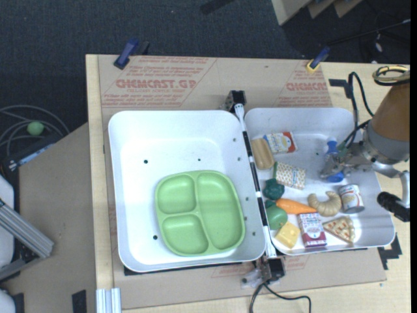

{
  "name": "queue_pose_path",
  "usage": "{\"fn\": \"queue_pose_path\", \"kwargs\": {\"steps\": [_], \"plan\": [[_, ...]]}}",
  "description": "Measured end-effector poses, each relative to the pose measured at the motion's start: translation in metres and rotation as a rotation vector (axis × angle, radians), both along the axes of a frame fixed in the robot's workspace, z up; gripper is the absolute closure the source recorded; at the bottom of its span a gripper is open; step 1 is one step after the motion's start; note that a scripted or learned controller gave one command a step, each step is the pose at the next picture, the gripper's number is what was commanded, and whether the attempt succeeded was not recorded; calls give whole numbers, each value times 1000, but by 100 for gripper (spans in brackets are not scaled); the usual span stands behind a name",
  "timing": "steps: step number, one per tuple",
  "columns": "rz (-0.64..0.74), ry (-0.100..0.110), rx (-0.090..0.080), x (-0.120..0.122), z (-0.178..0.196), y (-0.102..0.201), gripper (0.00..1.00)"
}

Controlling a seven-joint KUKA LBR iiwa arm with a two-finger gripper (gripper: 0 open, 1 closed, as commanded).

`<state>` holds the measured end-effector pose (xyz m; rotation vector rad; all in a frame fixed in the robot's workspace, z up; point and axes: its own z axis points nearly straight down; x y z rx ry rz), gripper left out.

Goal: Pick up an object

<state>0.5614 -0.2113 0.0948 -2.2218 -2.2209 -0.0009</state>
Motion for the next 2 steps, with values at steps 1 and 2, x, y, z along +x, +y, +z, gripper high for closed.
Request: {"fn": "queue_pose_path", "kwargs": {"steps": [1, 2], "plan": [[-1, 12, 2, 42, -11, 84, 100], [2, -2, 0, 35, 91, 155, 100]]}}
